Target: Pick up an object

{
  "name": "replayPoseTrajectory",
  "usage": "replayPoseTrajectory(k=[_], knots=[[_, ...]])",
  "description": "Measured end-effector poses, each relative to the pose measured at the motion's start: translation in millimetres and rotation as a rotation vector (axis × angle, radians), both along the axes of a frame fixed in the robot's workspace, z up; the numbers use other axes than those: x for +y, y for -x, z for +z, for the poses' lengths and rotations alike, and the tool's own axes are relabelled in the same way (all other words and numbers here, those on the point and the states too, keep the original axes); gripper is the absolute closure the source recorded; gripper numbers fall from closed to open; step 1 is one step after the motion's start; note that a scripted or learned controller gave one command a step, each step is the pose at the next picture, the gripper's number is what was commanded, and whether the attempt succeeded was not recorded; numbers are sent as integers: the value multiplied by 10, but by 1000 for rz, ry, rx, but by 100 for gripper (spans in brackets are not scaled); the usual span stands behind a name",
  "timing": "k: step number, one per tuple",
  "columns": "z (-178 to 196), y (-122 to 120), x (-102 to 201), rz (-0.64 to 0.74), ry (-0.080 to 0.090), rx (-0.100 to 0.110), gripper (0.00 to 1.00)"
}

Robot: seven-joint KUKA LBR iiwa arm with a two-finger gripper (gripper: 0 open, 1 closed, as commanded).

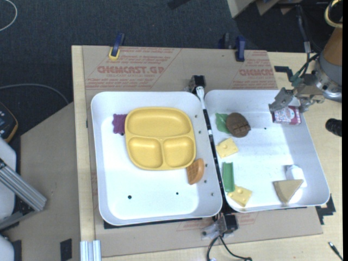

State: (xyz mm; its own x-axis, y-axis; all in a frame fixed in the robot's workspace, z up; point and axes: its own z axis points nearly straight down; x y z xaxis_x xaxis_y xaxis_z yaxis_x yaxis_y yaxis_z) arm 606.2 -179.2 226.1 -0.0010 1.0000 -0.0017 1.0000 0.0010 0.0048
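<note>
A dark floor lies around the counter (163, 64), which bears two white bins so things can go from one to the other; the left bin (109, 200) holds a yellow tray (160, 136); the right bin (312, 162) holds toy food, like a brown cookie (237, 124) and cheese (227, 147); the gripper (286, 109) hangs over its far corner, pinching a small pink packet (288, 116).
</note>
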Motion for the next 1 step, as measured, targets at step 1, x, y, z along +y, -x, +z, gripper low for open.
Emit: replayPoseTrajectory(k=[1], knots=[[88, 91, 488, 4, -5, 6, 100]])
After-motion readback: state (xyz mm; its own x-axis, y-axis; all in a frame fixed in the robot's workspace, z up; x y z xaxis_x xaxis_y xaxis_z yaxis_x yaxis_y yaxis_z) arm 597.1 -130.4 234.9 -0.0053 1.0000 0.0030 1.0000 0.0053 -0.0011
